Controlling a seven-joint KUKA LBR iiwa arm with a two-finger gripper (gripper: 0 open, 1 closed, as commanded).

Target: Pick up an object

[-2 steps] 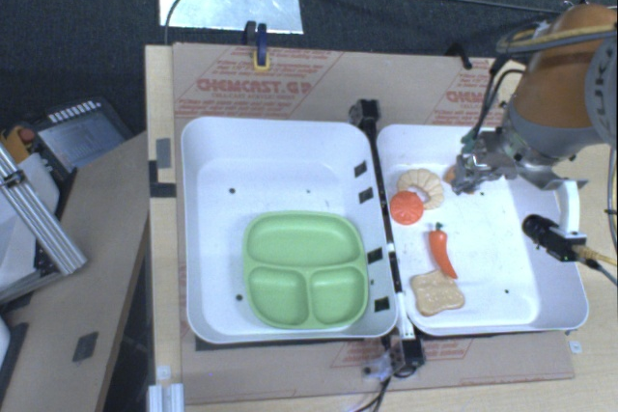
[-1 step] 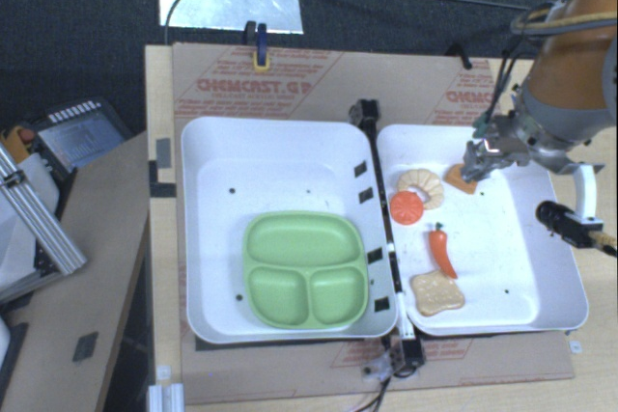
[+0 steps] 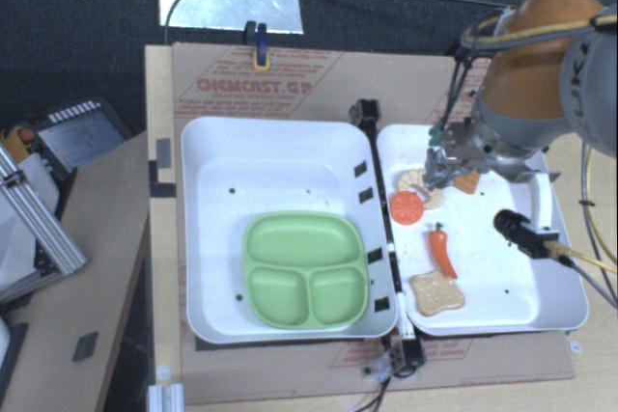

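**Gripper low over the toy food in the right bin**

The gripper [image 3: 442, 171] is seen lowered into the upper left part of the right bin [image 3: 555, 299], its tip just above or against a pale, cream-coloured toy food piece [image 3: 413, 180]. Whether contact is made cannot be told, and whether the jaws are spread or pressed together cannot be told either, since the tip is small and partly masked by the wrist; nothing is seen held.

The pale piece is judged the likely target. It is taken to be light, stiff moulded plastic, smooth and somewhat slippery, not fragile; a hold across its narrow width would be favoured. A red tomato slice [image 3: 407, 207] lies touching it just below, and an orange wedge [image 3: 467, 181] lies just beside the gripper to the right, so a crowded grasp may be expected.

Further out, a chilli-like red and orange pepper [image 3: 442, 252] and a toast slice [image 3: 436, 293] lie nearer the front, well apart from the gripper. A green divided plate [image 3: 304, 267] sits in the left bin [image 3: 222, 150]
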